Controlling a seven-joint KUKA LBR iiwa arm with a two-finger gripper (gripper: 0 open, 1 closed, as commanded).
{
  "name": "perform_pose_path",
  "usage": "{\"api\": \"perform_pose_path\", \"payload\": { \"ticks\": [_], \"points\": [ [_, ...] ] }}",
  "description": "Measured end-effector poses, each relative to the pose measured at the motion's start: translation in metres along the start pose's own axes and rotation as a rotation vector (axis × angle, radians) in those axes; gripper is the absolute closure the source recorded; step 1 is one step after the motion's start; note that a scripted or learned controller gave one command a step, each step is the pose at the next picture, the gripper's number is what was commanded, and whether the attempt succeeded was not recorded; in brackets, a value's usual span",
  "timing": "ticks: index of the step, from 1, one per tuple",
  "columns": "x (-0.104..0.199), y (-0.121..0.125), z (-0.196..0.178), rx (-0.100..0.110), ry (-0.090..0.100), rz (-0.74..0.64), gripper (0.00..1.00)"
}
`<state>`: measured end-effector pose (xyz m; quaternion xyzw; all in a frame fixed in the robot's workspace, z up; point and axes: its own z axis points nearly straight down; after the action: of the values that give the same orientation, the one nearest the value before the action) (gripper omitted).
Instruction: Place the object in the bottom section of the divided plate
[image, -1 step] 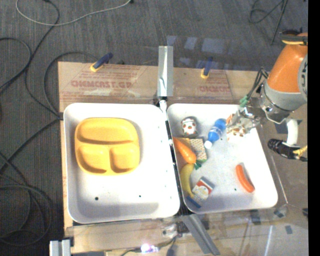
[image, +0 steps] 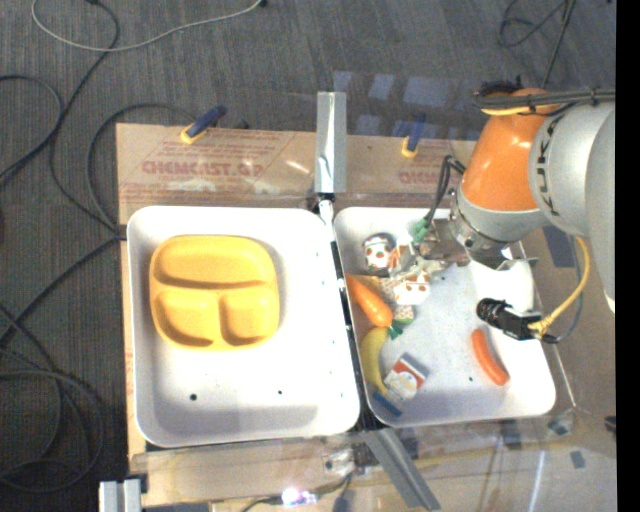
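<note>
On the desk (image: 140, 180), the left white bin (image: 240, 400) carries a yellow divided plate (image: 215, 290) in its upper left part. The plate lies flat with one wide section along its top and two smaller sections along its bottom edge; nothing lies in any of them.

A metal bar (image: 326, 150) stands at the far edge between the two bins. The right white bin (image: 450, 370) holds a cluster along its left side: a small round white and dark ball-like item (image: 377, 254) at the top, an orange carrot (image: 370, 301) lying at a slant below it, a yellow banana (image: 373, 357) under the carrot against the bin's left wall, and a small white and red carton (image: 404, 378) just beside the banana. Between the ball and the carrot sit several small white and red pieces (image: 410, 288), too jumbled to tell apart. Well apart from these, a red-orange sausage (image: 489, 358) lies near the bin's right wall.

The tool (image: 428, 250) hangs over the upper middle of the right bin, right by the jumbled pieces. The arm's grey and orange wrist (image: 510, 160) covers it from above, so I cannot tell how its fingers stand or whether anything is between them. A black fitting with a yellow cable (image: 505, 318) juts out below the wrist. The arm's upper body is cut off at the right edge.
</note>
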<state>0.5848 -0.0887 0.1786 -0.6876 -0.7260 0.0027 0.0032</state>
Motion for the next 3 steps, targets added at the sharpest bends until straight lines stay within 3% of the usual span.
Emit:
{"api": "perform_pose_path", "payload": {
  "ticks": [1, 2, 3],
  "points": [
    [0.043, -0.004, -0.014, -0.002, 0.0, -0.358, 1.0],
    [0.111, 0.019, -0.008, -0.015, -0.007, -0.5, 1.0],
    [0.184, 0.027, -0.001, -0.002, -0.003, -0.718, 1.0]
  ]
}}
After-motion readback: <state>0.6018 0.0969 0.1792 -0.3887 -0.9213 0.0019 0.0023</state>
